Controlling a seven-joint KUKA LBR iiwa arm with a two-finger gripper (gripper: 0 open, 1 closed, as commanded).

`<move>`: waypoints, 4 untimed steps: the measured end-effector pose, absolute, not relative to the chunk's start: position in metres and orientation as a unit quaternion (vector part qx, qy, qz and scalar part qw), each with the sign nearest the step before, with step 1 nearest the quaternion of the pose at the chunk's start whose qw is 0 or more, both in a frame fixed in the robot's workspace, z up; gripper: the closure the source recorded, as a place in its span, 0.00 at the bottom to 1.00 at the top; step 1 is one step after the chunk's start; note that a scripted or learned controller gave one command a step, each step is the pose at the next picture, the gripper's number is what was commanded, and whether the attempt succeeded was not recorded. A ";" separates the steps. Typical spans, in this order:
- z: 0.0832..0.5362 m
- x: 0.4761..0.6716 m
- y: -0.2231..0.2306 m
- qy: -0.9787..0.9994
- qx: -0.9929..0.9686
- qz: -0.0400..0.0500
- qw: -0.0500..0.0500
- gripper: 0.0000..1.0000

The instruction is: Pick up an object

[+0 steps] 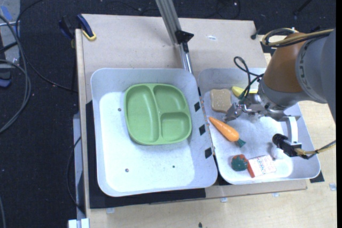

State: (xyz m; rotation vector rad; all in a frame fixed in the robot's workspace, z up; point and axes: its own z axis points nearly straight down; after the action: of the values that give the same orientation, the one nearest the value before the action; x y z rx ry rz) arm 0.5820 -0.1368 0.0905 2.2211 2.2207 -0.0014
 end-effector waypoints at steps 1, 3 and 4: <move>0.104 0.583 -0.138 0.707 0.708 0.001 0.002 1.00; 0.202 0.586 -0.134 0.707 0.707 0.001 0.002 1.00; 0.246 0.587 -0.134 0.708 0.706 0.002 0.003 1.00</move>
State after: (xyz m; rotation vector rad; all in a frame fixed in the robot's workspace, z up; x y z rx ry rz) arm 0.5871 -0.1342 0.2461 2.2149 2.2197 0.0050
